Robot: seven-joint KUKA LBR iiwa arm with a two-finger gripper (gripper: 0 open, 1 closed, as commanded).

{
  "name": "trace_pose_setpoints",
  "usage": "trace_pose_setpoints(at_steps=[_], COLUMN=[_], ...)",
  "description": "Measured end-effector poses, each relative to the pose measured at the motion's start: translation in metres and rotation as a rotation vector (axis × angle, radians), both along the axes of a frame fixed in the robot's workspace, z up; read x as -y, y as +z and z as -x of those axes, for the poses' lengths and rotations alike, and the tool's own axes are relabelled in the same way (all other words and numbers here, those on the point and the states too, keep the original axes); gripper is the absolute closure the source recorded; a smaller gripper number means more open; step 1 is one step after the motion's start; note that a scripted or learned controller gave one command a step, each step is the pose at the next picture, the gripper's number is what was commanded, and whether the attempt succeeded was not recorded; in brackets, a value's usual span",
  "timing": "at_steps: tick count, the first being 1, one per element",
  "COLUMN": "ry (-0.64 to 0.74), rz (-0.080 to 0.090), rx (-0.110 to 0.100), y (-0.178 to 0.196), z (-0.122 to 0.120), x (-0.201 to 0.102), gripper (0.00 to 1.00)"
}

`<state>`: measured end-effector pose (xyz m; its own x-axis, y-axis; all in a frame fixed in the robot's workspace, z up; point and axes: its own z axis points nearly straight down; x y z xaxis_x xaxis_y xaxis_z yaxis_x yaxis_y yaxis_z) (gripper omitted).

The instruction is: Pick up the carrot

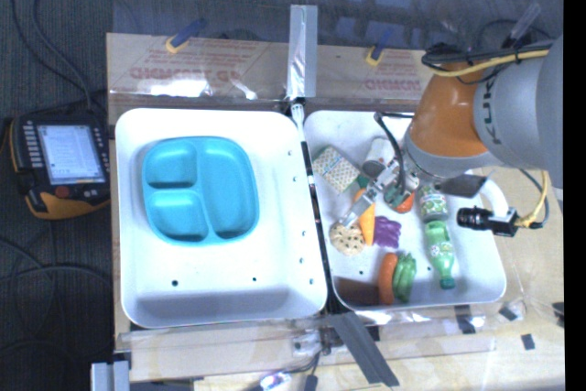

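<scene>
The carrot (367, 223) is a short orange piece lying in the middle of the right bin (494, 287), between a speckled beige round piece (347, 239) and a purple item (386, 232). My gripper (361, 200) reaches in from the right, slanting down and to the left. Its tip sits right above the carrot's upper end, touching it or nearly so. Nothing shows lifted off the bin floor. The wrist covers part of the bin behind the gripper.
In the right bin there are also a patterned tan block (334, 168), a green bottle (439, 243), and a red-orange piece (388, 276) beside a green one (405, 273). A blue divided plate (197, 188) lies in the left bin (137, 288).
</scene>
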<state>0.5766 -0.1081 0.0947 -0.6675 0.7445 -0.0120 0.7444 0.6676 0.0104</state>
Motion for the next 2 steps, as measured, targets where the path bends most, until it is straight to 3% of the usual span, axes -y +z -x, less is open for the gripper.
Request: trace_pose_setpoints(at_steps=[1,2], ry=[0.000,-0.041], rz=[-0.005,-0.002], rx=[-0.001,-0.014], y=[0.010,0.097], z=[0.000,-0.008], x=[-0.003,-0.042], gripper=[1.00,1.00])
